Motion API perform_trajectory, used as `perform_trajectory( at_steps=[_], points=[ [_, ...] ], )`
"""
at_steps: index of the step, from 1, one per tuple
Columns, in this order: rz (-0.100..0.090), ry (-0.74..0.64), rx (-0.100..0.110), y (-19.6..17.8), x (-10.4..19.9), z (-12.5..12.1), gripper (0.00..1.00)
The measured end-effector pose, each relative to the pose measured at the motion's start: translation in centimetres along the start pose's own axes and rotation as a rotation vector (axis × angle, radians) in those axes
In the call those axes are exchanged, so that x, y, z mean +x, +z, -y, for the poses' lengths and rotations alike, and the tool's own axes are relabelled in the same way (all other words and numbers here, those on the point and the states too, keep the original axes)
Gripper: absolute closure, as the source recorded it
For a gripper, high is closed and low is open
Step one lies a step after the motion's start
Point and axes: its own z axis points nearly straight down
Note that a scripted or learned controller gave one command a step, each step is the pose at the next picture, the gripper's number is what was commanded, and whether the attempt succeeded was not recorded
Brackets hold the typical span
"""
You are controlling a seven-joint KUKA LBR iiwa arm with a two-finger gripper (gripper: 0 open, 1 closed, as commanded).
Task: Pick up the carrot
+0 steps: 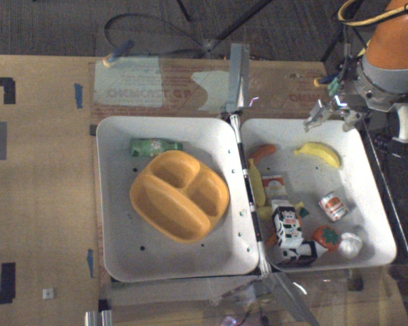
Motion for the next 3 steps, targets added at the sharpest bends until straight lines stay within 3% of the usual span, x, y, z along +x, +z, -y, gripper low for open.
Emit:
perform_trajectory(
  at_steps=[1, 2, 3],
  points=[
    [0.0, -0.18, 0.0, 7.0, 2.0, -1.2, 0.0],
    [0.006, 0.096, -0.025, 11.8, 1.9, -1.6, 0.0],
    [0.007, 0.296, -0.016, 11.9, 4.2, -1.6, 0.0]
  ],
)
